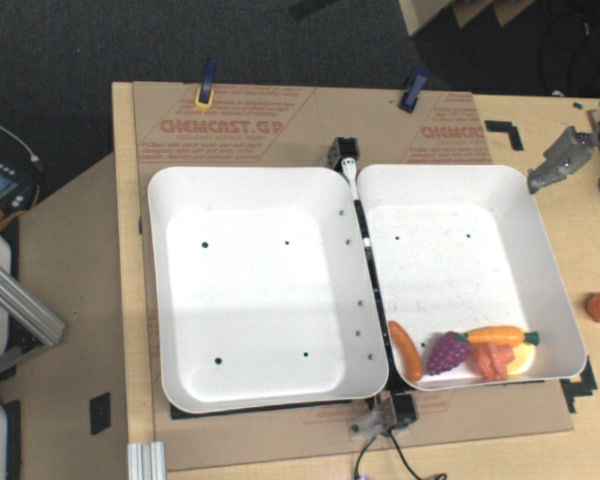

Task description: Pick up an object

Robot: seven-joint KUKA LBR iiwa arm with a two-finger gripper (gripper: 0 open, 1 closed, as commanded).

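Observation:
Several toy foods lie along the near edge of the right bin [460,208]. An orange sausage-shaped piece [405,351] is leftmost. Beside it are purple grapes [447,352], an orange carrot [497,335], a red piece [488,362] and a yellow piece [521,361]. My gripper [562,160] shows as a grey part at the right side, just outside the far right corner of the right bin and well away from the toys. Nothing shows in it.
The left bin [250,288] sits next to the right one on a brown board [280,118]. Two clamps [206,86] hold the board's far edge. A small orange object [599,307] lies on the bench right of the right bin.

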